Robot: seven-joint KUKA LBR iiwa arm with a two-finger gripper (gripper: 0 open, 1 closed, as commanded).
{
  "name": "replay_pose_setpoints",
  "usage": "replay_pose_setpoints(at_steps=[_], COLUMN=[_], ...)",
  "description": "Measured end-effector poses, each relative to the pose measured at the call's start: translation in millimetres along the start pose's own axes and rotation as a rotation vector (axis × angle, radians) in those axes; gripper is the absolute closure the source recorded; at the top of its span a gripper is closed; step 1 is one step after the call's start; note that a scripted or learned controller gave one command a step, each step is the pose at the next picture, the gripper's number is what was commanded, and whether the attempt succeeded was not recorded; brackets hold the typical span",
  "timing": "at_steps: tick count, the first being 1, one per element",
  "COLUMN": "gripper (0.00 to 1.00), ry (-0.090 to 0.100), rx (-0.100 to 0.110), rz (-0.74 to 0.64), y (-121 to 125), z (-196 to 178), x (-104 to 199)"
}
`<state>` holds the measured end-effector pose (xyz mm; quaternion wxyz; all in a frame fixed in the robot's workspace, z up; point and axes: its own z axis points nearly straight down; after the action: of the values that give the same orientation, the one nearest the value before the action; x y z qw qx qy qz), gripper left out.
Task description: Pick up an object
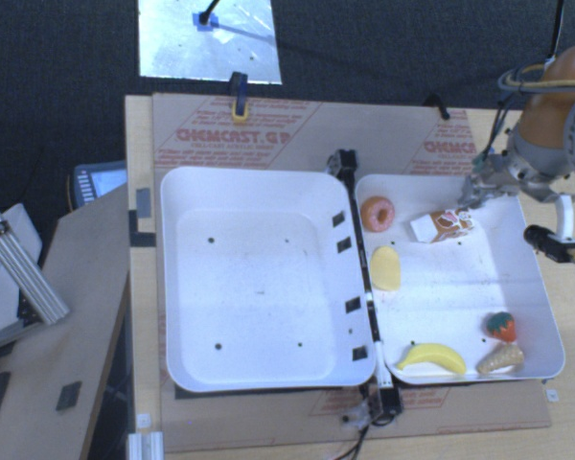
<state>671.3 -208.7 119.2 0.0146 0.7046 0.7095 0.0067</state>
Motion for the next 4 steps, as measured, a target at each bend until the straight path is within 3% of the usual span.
replay_pose_setpoints(at_steps=[4], gripper=[1.0], ry=[-0.006], rx=[-0.013], rz=[-0.014], y=[5.6], z=[-45.1], x=[0.0])
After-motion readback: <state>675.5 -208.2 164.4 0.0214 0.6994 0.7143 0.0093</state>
